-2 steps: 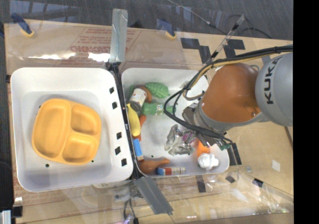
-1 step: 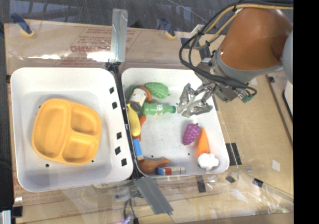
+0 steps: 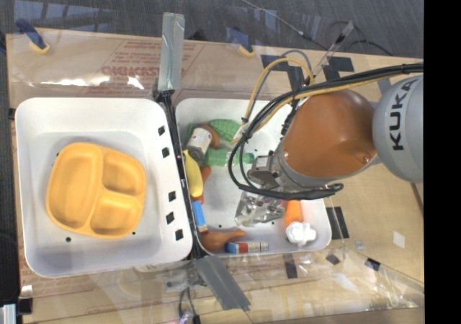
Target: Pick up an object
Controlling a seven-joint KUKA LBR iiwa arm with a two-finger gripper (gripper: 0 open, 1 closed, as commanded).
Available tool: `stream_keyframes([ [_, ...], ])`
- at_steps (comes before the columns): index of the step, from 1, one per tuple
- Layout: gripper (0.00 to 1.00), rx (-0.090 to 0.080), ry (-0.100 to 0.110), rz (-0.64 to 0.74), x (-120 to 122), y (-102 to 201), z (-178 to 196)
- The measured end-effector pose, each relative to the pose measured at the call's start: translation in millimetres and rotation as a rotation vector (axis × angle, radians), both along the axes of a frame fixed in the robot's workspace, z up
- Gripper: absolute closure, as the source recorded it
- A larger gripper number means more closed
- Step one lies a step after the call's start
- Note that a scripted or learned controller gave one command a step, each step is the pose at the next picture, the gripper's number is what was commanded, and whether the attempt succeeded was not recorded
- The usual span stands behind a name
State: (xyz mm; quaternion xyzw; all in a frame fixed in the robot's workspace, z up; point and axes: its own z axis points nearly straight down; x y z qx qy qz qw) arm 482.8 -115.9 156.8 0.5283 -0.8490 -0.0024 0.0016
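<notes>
Objects for picking lie in the right bin (image 3: 216,108): a yellow banana-like piece (image 3: 193,177) along its left wall, a green item (image 3: 226,129) and a small labelled jar (image 3: 198,142) near the top, a brown piece (image 3: 218,238) and a blue-and-red tube (image 3: 243,247) at the bottom, an orange-and-white piece (image 3: 297,225) at lower right. The tool (image 3: 259,209) hangs low over the bin's middle; how wide it stands, I cannot tell. "KUKA" reads on the grey arm (image 3: 400,124). The left bin (image 3: 29,171) holds a yellow divided tray (image 3: 96,189).
</notes>
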Motion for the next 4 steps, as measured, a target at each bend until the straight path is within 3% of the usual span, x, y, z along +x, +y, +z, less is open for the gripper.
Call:
stream_keyframes([
  [1, 1.0, -0.007, -0.023, -0.243, 0.0, 13.7, -57.5],
  [2, 1.0, -0.004, -0.019, -0.475, 37.9, -2.9, 140.1],
  [3, 1.0, -0.002, 0.007, -0.449, 103.1, -49.8, 19.3],
  [4, 1.0, -0.004, -0.011, -0.647, 156.1, -73.9, 102.6],
])
